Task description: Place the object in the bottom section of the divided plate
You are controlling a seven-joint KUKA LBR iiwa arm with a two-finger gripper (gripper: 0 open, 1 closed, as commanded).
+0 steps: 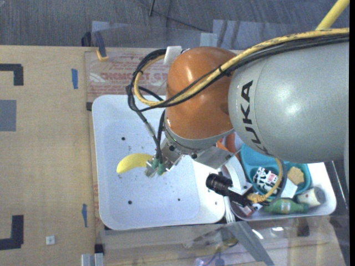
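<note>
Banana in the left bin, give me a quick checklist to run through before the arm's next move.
1. Gripper at the banana: ok, it sits at the fruit's right end.
2. Banana between the fingers: cannot tell.
3. Banana inside the left bin: ok.
4. Divided plate in sight: not ok, mostly hidden under the arm.
5. Bottom section free: cannot tell.

Bright, even overhead light; glare on the arm [288, 98], soft shadows, slightly soft focus.
</note>
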